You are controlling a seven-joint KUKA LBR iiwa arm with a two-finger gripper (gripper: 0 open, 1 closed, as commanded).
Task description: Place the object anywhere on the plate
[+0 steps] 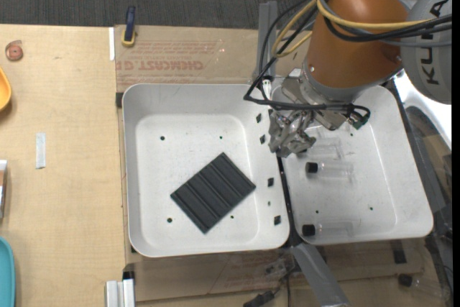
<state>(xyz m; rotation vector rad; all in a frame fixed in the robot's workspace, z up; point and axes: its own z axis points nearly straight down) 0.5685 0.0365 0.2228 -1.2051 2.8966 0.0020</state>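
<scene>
Camera view: my tool point(291, 142) hangs over the left edge of the right white bin point(402, 219), finger state can't tell. Dark grey ribbed rectangular plate point(213, 192) lies tilted in the left white bin point(144, 226). Clear plastic object with black cap point(329, 167) lies just right of my tool, in the right bin.

You see the arm point(359, 25) covering the right bin's point(402, 219) far-left corner. The gripper's point(291, 142) fingertips blur into clutter, so their spacing is unreadable. Clear items point(332, 160) beside it are perhaps small bottles. A teal object point(6, 273) is cropped at left.
</scene>
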